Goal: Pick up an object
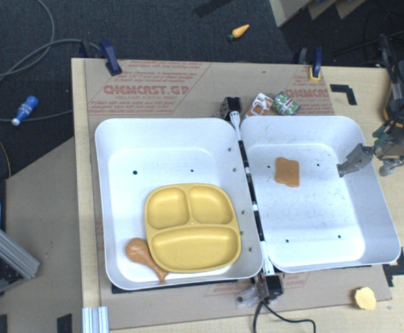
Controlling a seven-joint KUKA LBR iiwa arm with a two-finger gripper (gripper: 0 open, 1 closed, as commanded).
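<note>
A flat tan-brown piece like a slice of toast [287,171] lies in the right bin [327,245], near its back left. My gripper [355,160] reaches in over that bin's right rim, about a hand's width to the right of the slice and apart from it. The left bin [119,158] holds a yellow divided plate [191,226]. A tan toy drumstick [144,255] lies against the plate's front left edge.
Small wrapped packets [274,104] sit on the bench behind the right bin. A yellow chunk [364,297] lies on the bench at the front right. Blue clamps [110,56] [316,63] grip the bench's back edge. Cables, an orange toy [239,30] and a blue bottle [25,108] lie on the floor.
</note>
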